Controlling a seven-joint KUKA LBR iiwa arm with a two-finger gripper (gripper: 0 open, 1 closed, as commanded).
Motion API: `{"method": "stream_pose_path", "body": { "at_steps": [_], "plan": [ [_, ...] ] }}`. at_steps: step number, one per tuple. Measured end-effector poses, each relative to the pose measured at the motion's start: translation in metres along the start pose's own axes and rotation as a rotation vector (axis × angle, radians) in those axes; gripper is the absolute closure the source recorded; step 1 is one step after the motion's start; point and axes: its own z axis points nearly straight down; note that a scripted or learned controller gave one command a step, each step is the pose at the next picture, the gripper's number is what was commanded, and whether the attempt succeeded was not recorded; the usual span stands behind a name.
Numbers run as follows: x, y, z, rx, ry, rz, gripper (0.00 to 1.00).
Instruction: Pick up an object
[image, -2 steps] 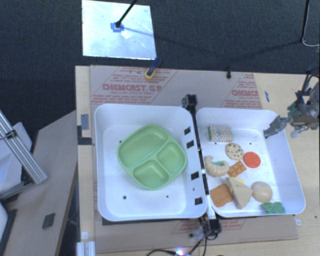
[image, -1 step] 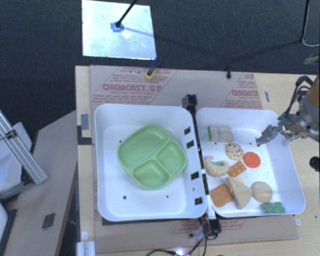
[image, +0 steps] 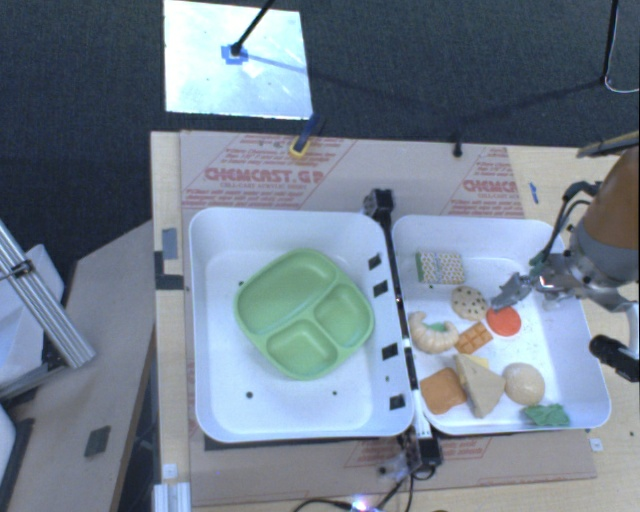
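The right bin (image: 570, 330) holds several toy foods. A green-and-white patterned block (image: 440, 266) lies at the back, with a speckled cookie (image: 467, 301) in front of it. A red-orange disc (image: 505, 322) sits mid-bin, beside an orange cracker (image: 474, 338) and a pale shrimp-shaped piece (image: 432, 333). Nearer the front are an orange slab (image: 442, 390), a tan cheese wedge (image: 481, 386), a beige ball (image: 523, 382) and a green leafy piece (image: 545, 414). My gripper (image: 510, 291) reaches in from the right, low over the bin, just above the red-orange disc and right of the cookie.
The left bin (image: 215, 300) holds a green divided plate (image: 303, 314). A black-clipped divider (image: 395, 310) separates the two bins. The arm's body (image: 610, 240) stands over the right bin's right edge. A shiny metal sheet (image: 238, 62) lies beyond the bench.
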Motion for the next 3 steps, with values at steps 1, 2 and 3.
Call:
{"method": "stream_pose_path", "body": {
  "at_steps": [1,2,3],
  "plan": [
    [0.002,0.001,0.042,-0.002,0.0,0.0,0.0],
    [0.001,0.003,0.074,-0.009,-0.005,0.001,0.0],
    [0.002,0.003,0.063,-0.01,-0.003,0.0,1.0]
  ]
}}
